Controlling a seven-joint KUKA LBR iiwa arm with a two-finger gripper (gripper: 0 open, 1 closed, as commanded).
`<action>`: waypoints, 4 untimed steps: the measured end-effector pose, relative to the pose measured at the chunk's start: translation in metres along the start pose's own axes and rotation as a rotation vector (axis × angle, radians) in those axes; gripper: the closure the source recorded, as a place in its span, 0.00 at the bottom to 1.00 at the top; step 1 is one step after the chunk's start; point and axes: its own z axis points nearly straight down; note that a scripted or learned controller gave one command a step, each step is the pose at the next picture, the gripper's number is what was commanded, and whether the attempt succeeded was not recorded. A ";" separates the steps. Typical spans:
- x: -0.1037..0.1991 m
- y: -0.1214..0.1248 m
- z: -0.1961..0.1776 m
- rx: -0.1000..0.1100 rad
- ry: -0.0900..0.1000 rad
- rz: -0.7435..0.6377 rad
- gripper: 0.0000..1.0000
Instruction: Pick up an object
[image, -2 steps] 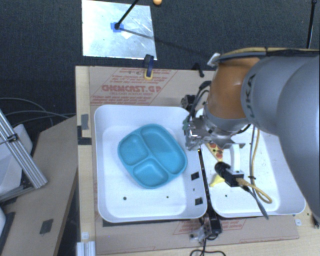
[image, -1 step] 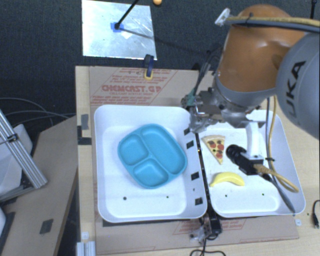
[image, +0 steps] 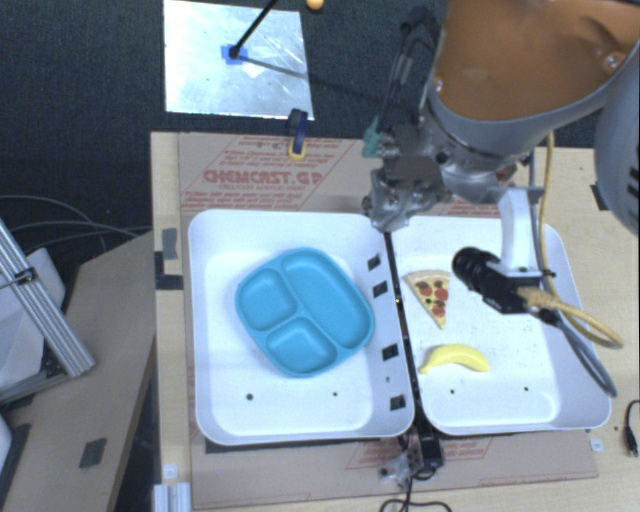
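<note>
A blue three-compartment plate (image: 302, 310) lies in the left white bin (image: 215, 400). In the right white bin (image: 560, 400) a toy pizza slice (image: 430, 295) lies near the divider, and a yellow banana (image: 455, 358) lies a little nearer the front. My gripper (image: 388, 212) hangs over the far end of the divider between the bins, above and behind the pizza slice. It is apart from every object, and I see nothing held in it. The big grey and orange wrist hides part of the right bin's far side.
The bins rest on a cardboard sheet (image: 260, 170) printed with red letters. A small blue and yellow clamp (image: 297, 133) stands at the sheet's far edge. Behind it lies a shiny metal sheet (image: 240, 60). A metal frame (image: 30, 310) stands at the left.
</note>
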 end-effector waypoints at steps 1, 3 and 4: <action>0.053 0.000 0.083 0.020 -0.007 0.001 1.00; 0.020 0.029 0.222 0.023 -0.011 0.012 1.00; 0.006 -0.012 0.123 0.008 -0.004 0.007 1.00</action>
